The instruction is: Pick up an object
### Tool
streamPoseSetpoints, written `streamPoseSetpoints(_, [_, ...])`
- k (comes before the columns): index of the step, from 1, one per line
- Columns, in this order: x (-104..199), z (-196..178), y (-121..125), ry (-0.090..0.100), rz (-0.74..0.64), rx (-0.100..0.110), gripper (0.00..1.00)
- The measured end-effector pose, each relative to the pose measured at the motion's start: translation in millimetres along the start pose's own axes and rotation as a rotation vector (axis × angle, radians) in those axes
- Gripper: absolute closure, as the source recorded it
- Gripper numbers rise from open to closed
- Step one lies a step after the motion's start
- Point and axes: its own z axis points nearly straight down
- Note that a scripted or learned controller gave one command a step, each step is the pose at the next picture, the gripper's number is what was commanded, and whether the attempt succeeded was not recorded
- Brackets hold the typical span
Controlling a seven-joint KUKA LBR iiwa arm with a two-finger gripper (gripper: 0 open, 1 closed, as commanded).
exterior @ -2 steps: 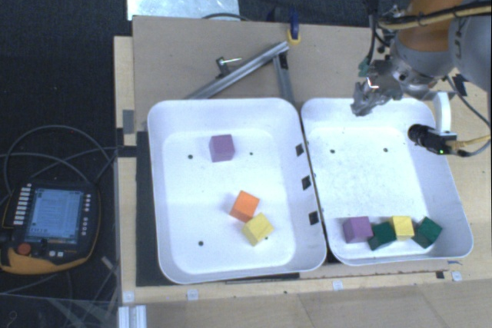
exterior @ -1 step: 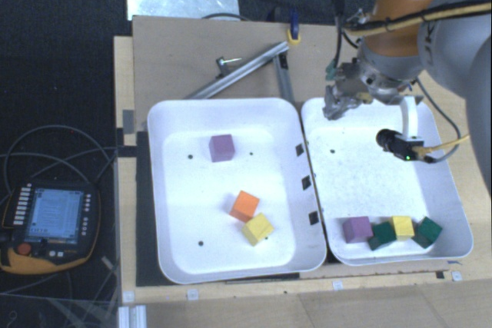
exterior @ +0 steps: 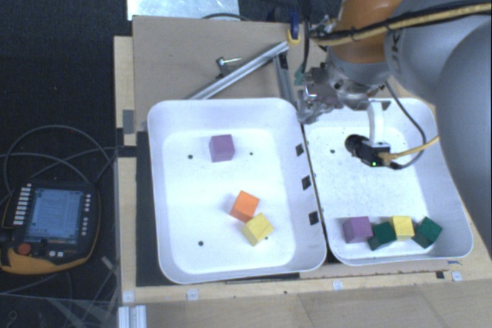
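Observation:
The left bin [exterior: 165, 188] holds a purple cube [exterior: 221, 147] near its back, and an orange cube [exterior: 244, 205] touching a yellow cube [exterior: 257, 228] toward the front. Along the front edge of the right bin [exterior: 453, 242] lie a purple cube [exterior: 357, 229], a dark green block [exterior: 380, 235], a yellow cube [exterior: 403, 226] and a green block [exterior: 427, 230]. My gripper [exterior: 309, 108] hangs over the back end of the rims where the two bins meet, well away from every block. Nothing is seen in its grasp.
The grey arm with its orange band [exterior: 373, 8] covers the back right of the view. A black cable fitting [exterior: 363, 147] hangs over the right bin. A metal rod [exterior: 238, 73] lies on the board behind the left bin. A teach pendant [exterior: 50, 219] sits far left.

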Motion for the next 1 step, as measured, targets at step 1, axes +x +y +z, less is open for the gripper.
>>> streamPoseSetpoints(1, [56.7,-14.4,-4.9,0.001,-0.001,-0.002,1.0])
